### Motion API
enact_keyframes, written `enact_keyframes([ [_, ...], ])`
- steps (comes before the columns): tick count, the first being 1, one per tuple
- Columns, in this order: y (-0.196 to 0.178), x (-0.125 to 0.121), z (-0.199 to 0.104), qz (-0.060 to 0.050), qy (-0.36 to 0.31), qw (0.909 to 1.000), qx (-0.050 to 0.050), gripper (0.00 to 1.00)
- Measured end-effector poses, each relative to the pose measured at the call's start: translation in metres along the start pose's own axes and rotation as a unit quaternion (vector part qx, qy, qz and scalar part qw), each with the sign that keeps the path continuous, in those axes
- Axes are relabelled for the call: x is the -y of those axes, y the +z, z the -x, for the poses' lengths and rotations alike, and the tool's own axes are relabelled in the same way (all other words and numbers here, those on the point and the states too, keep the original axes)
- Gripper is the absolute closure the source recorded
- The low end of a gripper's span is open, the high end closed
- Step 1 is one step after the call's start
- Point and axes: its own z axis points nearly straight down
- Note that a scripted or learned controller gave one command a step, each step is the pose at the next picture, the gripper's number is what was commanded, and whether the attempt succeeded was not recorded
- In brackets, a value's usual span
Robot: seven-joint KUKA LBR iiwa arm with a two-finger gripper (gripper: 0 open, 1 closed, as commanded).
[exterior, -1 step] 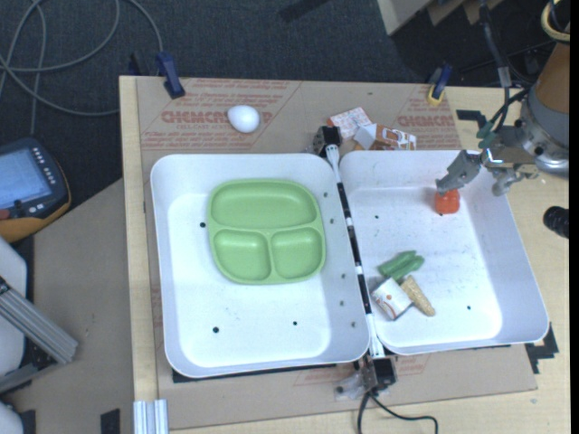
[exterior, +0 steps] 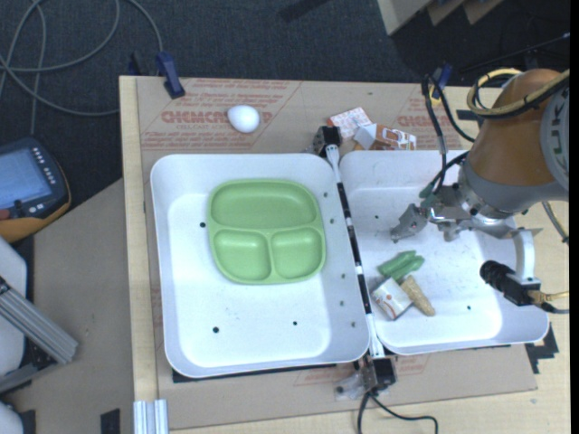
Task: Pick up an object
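White right bin [exterior: 470, 328] is holding my targets, a green pod [exterior: 401, 264], box [exterior: 391, 298] and cork [exterior: 418, 295] clustered near its left wall, while my claw [exterior: 409, 223] is hovering empty above them, fingers spread for descent.

The cardboard sheet [exterior: 289, 107] under the two bins carries faded red print along its 12 o'clock edge, the large word reading roughly "CHEMCRAFT" (letters blurred, so uncertain), with a finer line above it too small to read. Small packets [exterior: 371, 132] at 1 o'clock show red markings, illegible.
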Motion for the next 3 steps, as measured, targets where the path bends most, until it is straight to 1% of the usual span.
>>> enact_keyframes([
  [1, 0.066, 0.025, 0.011, 0.001, 0.000, 1.0000, 0.000, 0.00],
  [2, 0.073, -0.009, -0.004, 0.004, 0.000, 1.0000, 0.001, 0.00],
  [3, 0.061, -0.010, -0.003, 0.008, 0.000, 1.0000, 0.002, 1.00],
])
